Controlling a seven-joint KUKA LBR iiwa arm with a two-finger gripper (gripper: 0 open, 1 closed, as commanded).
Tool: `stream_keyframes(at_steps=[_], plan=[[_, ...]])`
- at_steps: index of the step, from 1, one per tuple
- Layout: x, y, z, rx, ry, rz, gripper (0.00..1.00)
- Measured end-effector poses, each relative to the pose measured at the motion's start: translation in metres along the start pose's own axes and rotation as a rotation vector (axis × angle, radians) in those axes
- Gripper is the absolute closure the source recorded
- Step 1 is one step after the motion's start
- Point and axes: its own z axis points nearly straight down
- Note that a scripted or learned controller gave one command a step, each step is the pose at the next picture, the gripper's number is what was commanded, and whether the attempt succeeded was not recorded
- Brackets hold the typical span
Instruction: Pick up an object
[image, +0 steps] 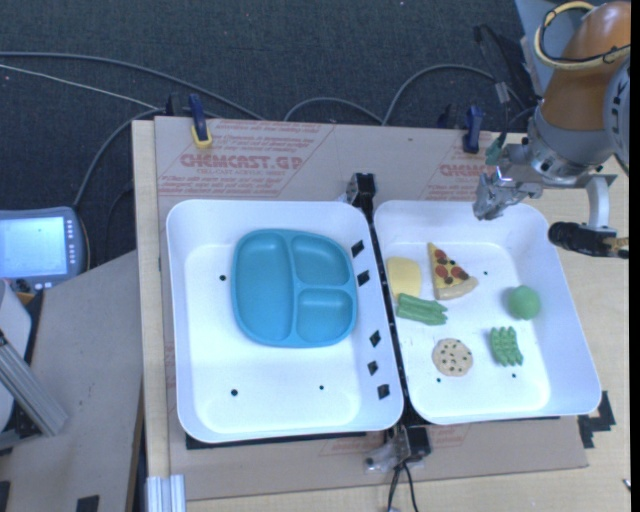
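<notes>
Gripper sits at the upper right over the right bin's back edge, can't tell how it's set, while the pizza slice, cheese, green pod, cookie and green ball lie inside.

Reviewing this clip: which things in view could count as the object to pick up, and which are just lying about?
Candidates, right bin:
pizza slice
yellow piece
green pod
cookie
green ball
ridged green piece
gripper, above the bin's far rim

Lying about:
blue divided tray in left bin
small screen
</notes>
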Motion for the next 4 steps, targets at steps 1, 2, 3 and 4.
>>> stream_keyframes(at_steps=[1, 2, 3, 4], plan=[[0.056, -0.026, 0.001, 0.011, 0.004, -0.003, 1.00], [0.108, -0.037, -0.010, 0.010, 0.004, -0.003, 1.00], [0.157, -0.060, -0.022, 0.012, 0.004, -0.002, 1.00], [0.208, -0.086, -0.013, 0.013, 0.003, -0.003, 1.00]])
